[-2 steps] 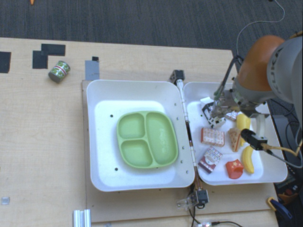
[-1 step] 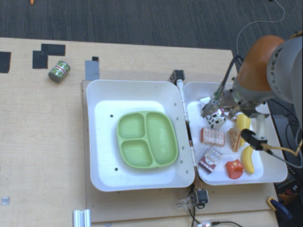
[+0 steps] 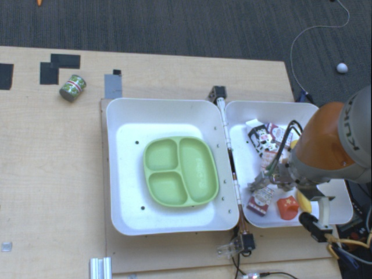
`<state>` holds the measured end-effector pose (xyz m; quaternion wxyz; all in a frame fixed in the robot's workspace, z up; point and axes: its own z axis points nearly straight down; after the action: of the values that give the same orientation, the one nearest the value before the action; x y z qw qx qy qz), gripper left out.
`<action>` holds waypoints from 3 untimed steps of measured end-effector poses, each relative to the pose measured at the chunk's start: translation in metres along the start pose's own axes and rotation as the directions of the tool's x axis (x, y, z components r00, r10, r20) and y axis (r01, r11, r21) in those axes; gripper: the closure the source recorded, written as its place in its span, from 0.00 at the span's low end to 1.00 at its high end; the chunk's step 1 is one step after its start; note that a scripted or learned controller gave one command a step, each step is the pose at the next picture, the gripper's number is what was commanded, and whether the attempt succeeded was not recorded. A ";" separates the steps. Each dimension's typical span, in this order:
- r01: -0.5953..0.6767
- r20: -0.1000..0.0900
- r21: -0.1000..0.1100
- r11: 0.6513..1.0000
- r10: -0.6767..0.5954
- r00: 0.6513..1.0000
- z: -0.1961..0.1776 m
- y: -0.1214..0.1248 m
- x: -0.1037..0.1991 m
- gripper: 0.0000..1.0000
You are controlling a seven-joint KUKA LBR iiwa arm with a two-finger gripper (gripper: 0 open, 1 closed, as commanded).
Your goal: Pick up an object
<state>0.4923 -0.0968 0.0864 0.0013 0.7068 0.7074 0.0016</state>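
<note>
My gripper hangs low over the right bin, below the arm's orange band. Directly under it lies a red and white packet. To the packet's right sit a red tomato-like object and a yellow piece. Farther back in the same bin is a black and white patterned packet, partly hidden by the arm. I see nothing clearly held.
The left bin holds a green divided plate. A small green can and black tape patches lie on the bench at far left. Cables and a clamp sit at the front edge.
</note>
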 end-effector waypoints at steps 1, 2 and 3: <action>0.001 0.000 -0.008 1.000 -0.001 1.000 -0.012 0.003 0.001 1.00; 0.002 0.000 -0.008 1.000 -0.002 1.000 -0.012 0.003 0.001 0.00; 0.002 0.000 -0.012 1.000 -0.002 1.000 -0.022 0.004 0.001 1.00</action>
<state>0.4967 -0.0956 0.1084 0.0056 0.7059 0.7083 0.0058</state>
